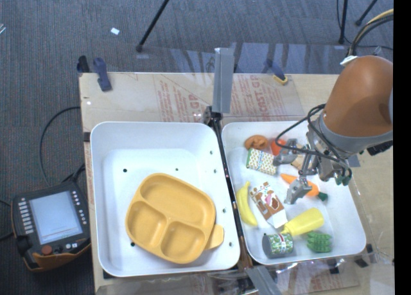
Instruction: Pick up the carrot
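Note:
The carrot (311, 189) is small and orange with a green tip. It lies in the right bin (350, 220), right of the middle. My gripper (298, 188) hangs low directly over the carrot's left half and hides part of it. The arm's orange band (358, 98) sits above it at the bin's right side. Whether the gripper touches the carrot cannot be made out.
Around the carrot lie a banana (244, 205), a printed carton (268, 204), a yellow bottle (303, 222), a can (277, 243), a green toy (319, 242), a patterned box (261, 160) and a brown item (257, 141). The left bin (112, 159) holds a yellow divided plate (170, 218).

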### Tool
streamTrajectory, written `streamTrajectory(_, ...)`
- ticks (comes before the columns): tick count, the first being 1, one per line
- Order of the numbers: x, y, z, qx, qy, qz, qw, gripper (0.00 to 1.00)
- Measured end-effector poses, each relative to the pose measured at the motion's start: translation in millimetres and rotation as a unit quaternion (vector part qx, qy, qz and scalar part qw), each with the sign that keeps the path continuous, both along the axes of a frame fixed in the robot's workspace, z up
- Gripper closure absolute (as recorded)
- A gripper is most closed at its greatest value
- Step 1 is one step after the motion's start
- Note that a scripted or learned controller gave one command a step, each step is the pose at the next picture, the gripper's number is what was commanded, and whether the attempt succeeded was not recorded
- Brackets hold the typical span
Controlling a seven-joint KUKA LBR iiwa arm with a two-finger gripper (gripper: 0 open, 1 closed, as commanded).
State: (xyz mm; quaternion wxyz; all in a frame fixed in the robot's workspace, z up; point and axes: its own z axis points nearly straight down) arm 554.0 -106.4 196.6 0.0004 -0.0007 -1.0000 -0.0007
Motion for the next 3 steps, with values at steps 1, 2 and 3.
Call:
streamTrajectory(1, 36.7, -28.3, -84.1, -0.0016, -0.014, -0.029, 0.9995, 0.0)
streamTrajectory(2, 2.2, -62.5, -108.7, -0.0002, -0.001, -0.146, 0.9893, 0.0)
streamTrajectory(3, -7.6, -35.2, -108.5, -0.0001, -0.001, -0.229, 0.9735, 0.0)
